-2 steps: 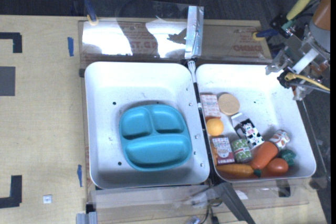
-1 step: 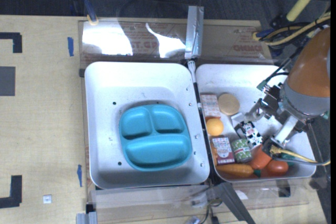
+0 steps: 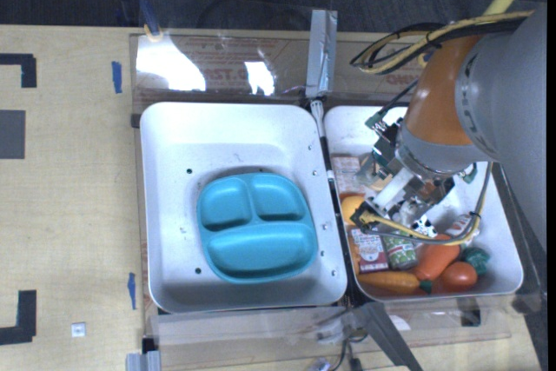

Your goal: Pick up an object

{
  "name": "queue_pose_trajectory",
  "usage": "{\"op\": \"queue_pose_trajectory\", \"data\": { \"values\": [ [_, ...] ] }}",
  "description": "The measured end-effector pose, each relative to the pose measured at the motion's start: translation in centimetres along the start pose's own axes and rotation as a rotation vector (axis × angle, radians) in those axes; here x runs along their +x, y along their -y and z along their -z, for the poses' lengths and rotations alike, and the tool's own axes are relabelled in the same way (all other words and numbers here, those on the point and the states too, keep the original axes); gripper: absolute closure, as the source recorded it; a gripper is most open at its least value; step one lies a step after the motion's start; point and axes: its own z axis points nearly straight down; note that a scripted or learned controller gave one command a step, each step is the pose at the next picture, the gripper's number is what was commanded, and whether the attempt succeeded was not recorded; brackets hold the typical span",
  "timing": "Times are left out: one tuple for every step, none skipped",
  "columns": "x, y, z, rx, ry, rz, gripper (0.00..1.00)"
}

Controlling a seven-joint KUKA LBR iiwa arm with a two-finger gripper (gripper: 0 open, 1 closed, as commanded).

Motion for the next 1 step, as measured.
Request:
{"op": "queue_pose_trajectory", "data": {
  "values": [
    [-1.57, -2.14, 0.09, -0.003, 0.000, -0.026, 0.00]
  ]
}}
